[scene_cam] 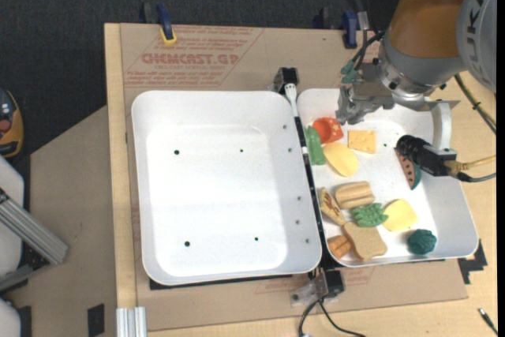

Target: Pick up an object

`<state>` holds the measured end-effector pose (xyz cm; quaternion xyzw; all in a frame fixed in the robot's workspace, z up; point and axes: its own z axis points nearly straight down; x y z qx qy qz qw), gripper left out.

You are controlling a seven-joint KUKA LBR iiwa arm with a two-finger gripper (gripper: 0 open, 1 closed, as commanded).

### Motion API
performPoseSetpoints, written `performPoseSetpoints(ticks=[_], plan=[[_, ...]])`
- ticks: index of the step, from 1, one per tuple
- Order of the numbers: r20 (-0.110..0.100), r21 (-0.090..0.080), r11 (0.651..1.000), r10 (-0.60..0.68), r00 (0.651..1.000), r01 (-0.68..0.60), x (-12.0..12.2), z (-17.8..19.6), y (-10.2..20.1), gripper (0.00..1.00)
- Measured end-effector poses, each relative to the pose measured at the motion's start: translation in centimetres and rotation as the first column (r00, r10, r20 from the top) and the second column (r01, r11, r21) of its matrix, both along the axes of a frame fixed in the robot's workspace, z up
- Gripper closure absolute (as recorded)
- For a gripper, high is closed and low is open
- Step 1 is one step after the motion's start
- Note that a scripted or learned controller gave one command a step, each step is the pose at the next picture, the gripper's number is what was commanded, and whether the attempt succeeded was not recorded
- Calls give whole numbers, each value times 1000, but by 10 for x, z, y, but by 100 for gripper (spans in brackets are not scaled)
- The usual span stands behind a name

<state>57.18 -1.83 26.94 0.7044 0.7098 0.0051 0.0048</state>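
The tool [348, 111] is positioned low over the right bin [456, 205]; its state cannot be told. A red toy [327, 129] is seen just beneath it, a yellow cracker [362, 141] just beside, further toys beyond

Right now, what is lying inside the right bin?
The right bin holds toy foods: a red piece, cheese square, watermelon slice, broccoli. The gripper covers the far left part.

We see the left bin [213, 185] open throughout; toy food [359, 201] crowds the right bin [454, 225], perhaps leaving gaps.
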Motion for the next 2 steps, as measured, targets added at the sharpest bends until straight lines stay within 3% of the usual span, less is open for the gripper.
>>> performPoseSetpoints(ticks=[1, 2], plan=[[-9, 0, 1000, -1, 1000, 1, 0, 24, 102, 100], [6, 4, 1000, 0, 1000, 0, 30, 167, 154, 100]])
